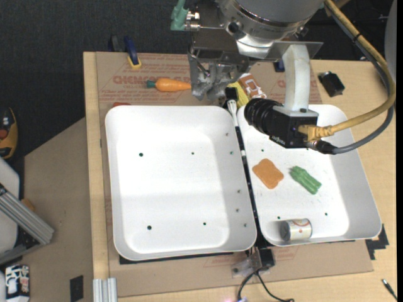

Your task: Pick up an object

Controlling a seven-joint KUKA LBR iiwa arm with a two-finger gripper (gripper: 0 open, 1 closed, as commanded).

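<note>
The silver can (296, 229) lies at the near rim of the right bin (352, 187), the orange piece (268, 173) and green piece (305, 179) just beyond it, all nearer the camera than my gripper (214, 83), whose jaw state I cannot tell.

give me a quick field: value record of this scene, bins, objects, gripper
left bin: white, nothing seen inside
right bin: holds orange flat piece, green ridged piece, small can lying on its side
outside the bins: toy carrot on the board behind the left bin
gripper: at the bins' far edge, near the divider
</note>
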